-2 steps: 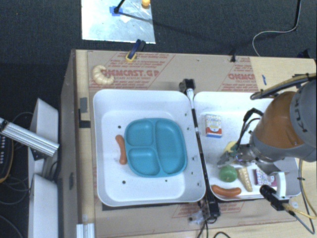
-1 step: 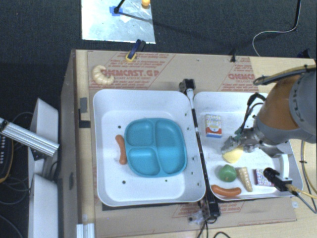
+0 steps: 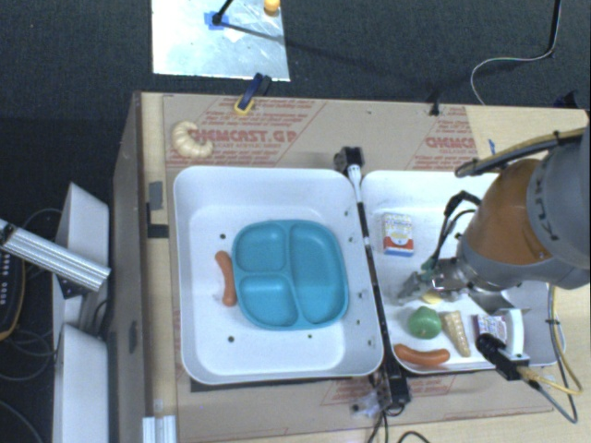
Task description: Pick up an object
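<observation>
From my feed the pincer (image 3: 423, 287) is down in the right bin (image 3: 406, 187), sitting over a yellow piece (image 3: 433, 296); can't tell if it's clamped on it. Green ball (image 3: 425, 321) just below it, sausage (image 3: 422, 356) further down, small carton (image 3: 398, 233) above-left.

Colours in the two white bins

Left of the gripper (image 3: 427, 286), a blue divided plate (image 3: 289, 273) with an orange-brown sausage (image 3: 226, 278) beside it in the left white bin (image 3: 268, 185). Up-left of the gripper, a white carton (image 3: 398, 233) with red and blue print. Just below it, a green ball (image 3: 425, 321), a cream cone (image 3: 456, 332) and an orange sausage (image 3: 421, 355). The arm (image 3: 531, 220) is grey with an orange band.
</observation>
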Controlling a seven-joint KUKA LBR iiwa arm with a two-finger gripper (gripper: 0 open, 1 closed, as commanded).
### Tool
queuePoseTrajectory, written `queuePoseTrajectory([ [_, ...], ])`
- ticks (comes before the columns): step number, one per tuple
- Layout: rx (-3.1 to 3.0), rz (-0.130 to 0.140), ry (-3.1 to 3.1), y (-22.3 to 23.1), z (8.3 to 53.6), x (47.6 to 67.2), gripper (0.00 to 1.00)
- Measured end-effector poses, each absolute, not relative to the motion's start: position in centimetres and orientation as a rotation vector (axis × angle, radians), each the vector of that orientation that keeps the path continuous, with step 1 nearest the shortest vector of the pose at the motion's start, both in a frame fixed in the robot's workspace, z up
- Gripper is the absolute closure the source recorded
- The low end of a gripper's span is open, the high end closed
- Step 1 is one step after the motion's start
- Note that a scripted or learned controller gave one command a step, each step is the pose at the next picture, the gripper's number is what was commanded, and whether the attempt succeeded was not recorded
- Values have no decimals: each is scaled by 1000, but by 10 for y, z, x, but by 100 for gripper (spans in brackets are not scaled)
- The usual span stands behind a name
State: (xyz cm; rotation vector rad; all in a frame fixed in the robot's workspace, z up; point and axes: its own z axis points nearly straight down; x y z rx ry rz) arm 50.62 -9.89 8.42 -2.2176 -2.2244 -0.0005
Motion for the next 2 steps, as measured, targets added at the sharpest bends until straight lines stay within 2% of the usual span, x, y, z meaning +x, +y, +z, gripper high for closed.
queuePoseTrajectory([
  [1,-2220,-1,-2223,-99,84,487,0],
  [2,-2221,-2,-2223,-110,84,487,0],
])
